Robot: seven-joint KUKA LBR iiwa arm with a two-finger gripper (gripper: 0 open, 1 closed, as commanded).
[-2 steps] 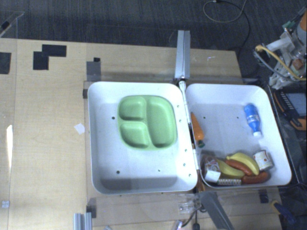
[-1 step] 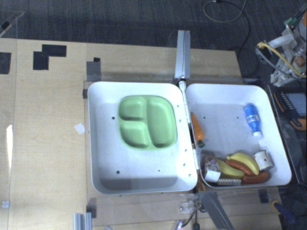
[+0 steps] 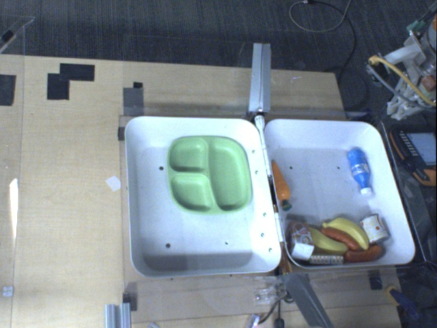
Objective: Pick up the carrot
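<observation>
Orange carrot (image 3: 278, 183) is lying against right bin (image 3: 321, 132) left wall | green plate (image 3: 208, 173) is sitting in left bin (image 3: 147, 203)

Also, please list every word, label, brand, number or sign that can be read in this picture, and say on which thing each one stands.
No text can be read in this picture.
Blue bottle: its label is too small and blurred to read.
Small white and red carton: its print is blurred, not readable.
Packet beside the bananas: its markings are too small to read.
Carrot and green divided plate: no marking is visible.
</observation>
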